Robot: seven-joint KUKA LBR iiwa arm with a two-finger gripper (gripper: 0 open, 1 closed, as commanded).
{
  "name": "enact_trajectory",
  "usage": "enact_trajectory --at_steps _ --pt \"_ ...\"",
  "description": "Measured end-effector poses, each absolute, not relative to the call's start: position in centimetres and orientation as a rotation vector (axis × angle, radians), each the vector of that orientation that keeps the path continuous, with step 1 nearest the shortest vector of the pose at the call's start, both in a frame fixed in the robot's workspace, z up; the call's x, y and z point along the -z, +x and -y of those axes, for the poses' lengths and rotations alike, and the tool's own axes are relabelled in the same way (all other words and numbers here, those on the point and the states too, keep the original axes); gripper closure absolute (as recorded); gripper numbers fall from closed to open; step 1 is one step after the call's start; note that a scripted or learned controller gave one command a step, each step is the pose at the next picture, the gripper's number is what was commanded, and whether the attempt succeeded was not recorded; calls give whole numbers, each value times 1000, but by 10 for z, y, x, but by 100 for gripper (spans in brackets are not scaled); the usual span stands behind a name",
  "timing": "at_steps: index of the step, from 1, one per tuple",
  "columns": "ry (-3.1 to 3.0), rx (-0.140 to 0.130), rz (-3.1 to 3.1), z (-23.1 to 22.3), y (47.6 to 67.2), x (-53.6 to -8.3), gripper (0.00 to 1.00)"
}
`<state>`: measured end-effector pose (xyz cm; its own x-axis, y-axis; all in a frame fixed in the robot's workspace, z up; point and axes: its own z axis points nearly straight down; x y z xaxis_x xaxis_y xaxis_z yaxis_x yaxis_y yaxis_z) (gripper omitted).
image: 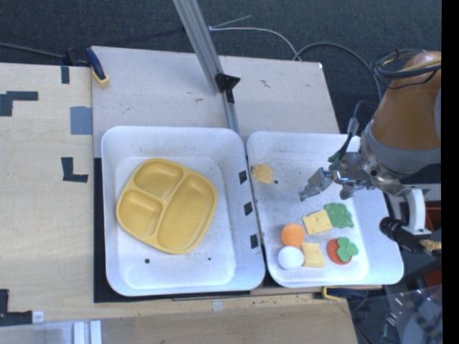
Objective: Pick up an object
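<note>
Gripper hangs over right bin, finger state can't tell, w/ yellow cracker just below-right, orange ball nearby.

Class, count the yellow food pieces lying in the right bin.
3: one alone near the bin's top left corner, one beside the green piece, one between the white ball and the red piece.

A robotics lab: bench-mounted arm, white bins.
</note>
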<state>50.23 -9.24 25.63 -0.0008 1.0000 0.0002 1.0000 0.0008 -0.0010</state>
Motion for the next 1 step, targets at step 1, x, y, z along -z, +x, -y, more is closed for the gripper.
enact_trajectory --at_steps 1 --pt "-2230 -8 2215 181 510 -234 0"
